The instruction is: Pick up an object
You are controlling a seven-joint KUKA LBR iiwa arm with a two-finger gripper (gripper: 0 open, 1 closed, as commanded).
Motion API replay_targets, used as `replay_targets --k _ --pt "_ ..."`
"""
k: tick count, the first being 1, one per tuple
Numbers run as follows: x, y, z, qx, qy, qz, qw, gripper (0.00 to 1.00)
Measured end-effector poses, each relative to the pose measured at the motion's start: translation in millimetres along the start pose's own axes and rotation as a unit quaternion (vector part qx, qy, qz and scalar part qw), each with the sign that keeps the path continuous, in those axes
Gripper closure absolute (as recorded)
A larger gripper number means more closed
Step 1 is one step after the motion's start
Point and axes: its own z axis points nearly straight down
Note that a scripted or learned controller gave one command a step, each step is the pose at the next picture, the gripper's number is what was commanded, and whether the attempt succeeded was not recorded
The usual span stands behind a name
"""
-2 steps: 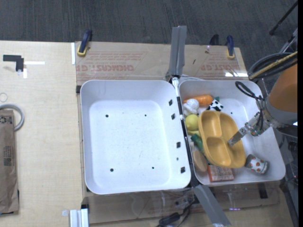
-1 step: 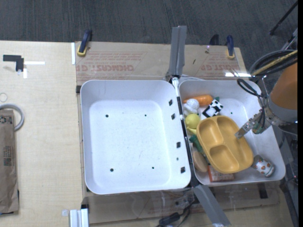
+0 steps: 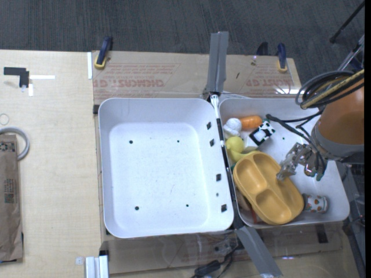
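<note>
My gripper [image 3: 290,168] reaches into the right bin [image 3: 339,198] from the right and hangs over the right rim of a yellow two-compartment dish [image 3: 266,189]. Whether it touches the dish is unclear. Behind the dish lie a yellow toy [image 3: 234,145], a white object [image 3: 232,125], an orange piece [image 3: 251,121] and a black-and-white item [image 3: 262,133]. A small patterned cup [image 3: 316,203] lies on its side at the bin's front right, just below the gripper.
The left bin [image 3: 107,155] stands beside the right one, with a grey divider bar [image 3: 217,62] behind them. Black cables [image 3: 324,86] loop above the arm at the right. A brown package [image 3: 8,201] lies on the bench at far left.
</note>
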Motion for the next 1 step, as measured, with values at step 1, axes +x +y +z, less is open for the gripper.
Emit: replay_targets --k 1 --pt "12.8 -35.9 -126.0 0.000 0.007 -0.132 0.9913 1.00"
